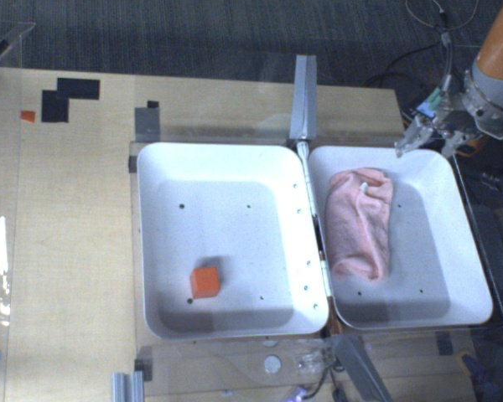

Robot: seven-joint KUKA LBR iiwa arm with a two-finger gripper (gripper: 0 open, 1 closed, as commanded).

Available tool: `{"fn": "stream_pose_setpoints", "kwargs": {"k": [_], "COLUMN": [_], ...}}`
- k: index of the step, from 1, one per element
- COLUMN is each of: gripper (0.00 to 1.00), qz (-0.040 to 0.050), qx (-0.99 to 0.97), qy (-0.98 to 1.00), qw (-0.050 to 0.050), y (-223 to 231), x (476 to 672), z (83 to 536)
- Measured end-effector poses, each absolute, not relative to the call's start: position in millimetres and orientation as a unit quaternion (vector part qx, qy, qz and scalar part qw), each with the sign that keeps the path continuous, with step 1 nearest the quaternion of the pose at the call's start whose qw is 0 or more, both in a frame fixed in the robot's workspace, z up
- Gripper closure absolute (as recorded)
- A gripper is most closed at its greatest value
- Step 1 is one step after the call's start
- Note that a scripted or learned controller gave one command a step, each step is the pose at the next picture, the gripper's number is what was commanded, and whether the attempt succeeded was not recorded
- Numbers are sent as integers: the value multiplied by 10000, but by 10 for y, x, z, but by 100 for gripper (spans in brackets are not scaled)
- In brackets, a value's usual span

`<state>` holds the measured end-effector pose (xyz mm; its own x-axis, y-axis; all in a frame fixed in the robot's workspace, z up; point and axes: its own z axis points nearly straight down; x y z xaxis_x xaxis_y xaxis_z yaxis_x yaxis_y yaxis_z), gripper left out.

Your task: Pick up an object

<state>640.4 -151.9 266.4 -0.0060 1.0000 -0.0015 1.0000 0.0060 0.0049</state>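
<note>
No text, label, brand or number can be read anywhere (bench and bins alike); nothing legible.

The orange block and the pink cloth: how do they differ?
The orange block is small, boxy and stiff-looking; the pink cloth is much larger, soft and crumpled lengthwise. The block sits in the left bin, the cloth in the right bin. Both lie untouched, apart from the gripper.

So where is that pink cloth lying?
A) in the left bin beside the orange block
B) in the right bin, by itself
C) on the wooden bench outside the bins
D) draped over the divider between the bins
B: the pink cloth lies inside the right bin, while the orange block sits in the left bin.
</note>
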Motion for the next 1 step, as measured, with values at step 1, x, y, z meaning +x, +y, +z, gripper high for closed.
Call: {"fn": "stream_pose_setpoints", "kwargs": {"k": [1], "gripper": [0], "qz": [14], "qx": [6591], "qy": [7521], "qw": [18], "y": [-1496], "x": [6700], "z": [1523]}}
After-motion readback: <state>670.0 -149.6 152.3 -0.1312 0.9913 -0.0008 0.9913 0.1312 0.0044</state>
